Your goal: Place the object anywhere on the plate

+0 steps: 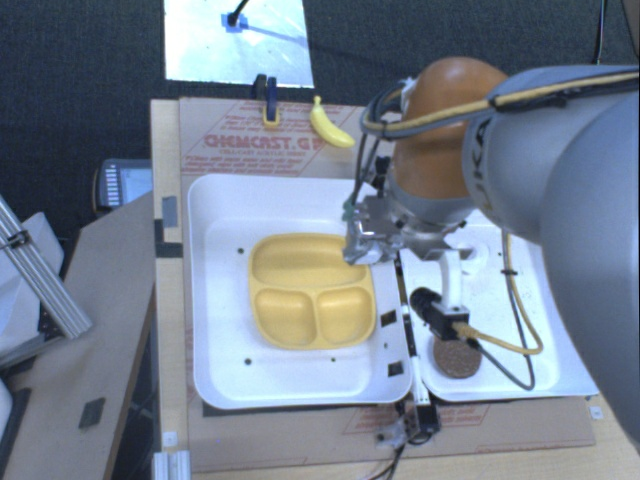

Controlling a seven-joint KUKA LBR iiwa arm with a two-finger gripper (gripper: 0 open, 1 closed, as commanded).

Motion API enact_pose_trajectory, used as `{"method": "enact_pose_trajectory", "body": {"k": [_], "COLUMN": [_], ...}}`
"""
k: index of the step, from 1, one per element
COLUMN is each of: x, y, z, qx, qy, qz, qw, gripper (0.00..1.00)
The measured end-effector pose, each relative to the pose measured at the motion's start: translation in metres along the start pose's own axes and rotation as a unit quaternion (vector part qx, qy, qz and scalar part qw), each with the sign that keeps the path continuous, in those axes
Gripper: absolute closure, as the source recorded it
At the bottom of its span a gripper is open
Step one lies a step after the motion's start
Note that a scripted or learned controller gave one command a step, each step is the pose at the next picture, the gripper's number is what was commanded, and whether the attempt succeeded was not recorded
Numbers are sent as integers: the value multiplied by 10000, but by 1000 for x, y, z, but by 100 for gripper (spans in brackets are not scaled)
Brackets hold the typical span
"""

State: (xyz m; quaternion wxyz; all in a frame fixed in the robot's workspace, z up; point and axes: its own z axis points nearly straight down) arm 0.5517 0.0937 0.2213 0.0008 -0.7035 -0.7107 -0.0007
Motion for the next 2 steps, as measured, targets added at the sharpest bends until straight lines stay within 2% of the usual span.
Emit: {"method": "enact_pose_trajectory", "body": {"k": [1,2], "x": [43,41], "y": [25,24], "z": [-2,-2], "qx": [-17,-4], "qy": [-2,-7], "qz": [13,27], "qw": [10000,10000], "gripper": [100,0]}}
